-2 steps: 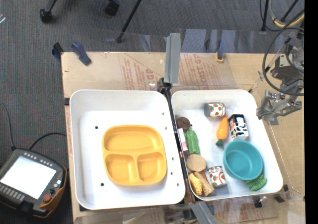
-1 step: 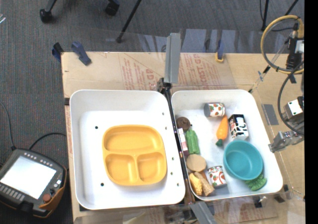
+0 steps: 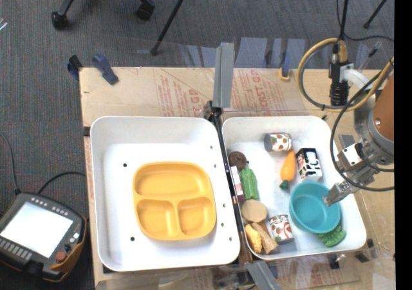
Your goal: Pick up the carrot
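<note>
Far to the left of the pincer, the yellow tray (image 3: 174, 208) lies in the left bin (image 3: 106, 147). The carrot (image 3: 288, 167) lies in the right bin (image 3: 257, 129), a little up and left of the pincer, well apart, so nothing is picked yet. The blue bowl (image 3: 314, 208) touches the pincer (image 3: 335, 195); I cannot tell its state.

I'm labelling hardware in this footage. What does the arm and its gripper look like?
The arm is grey metal with an orange band near the wrist. Black and yellowish cables loop beside it, running to a black connector. The gripper is a slim grey metal piece, with small white parts on the wrist block above it.
</note>
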`<action>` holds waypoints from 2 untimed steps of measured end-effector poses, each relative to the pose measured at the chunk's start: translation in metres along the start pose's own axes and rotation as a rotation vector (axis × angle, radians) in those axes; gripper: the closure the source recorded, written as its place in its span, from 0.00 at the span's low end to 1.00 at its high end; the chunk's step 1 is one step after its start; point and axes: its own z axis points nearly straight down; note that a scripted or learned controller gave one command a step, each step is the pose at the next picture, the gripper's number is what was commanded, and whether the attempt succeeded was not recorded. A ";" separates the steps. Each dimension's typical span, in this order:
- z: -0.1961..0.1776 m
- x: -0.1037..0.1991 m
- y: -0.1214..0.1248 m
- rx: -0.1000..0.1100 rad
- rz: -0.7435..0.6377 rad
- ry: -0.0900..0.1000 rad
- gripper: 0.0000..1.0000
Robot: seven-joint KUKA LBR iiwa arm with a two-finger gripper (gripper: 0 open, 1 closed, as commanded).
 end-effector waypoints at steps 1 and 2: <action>-0.084 0.084 -0.018 0.007 -0.371 0.003 1.00; -0.010 0.072 0.017 0.001 -0.627 -0.002 1.00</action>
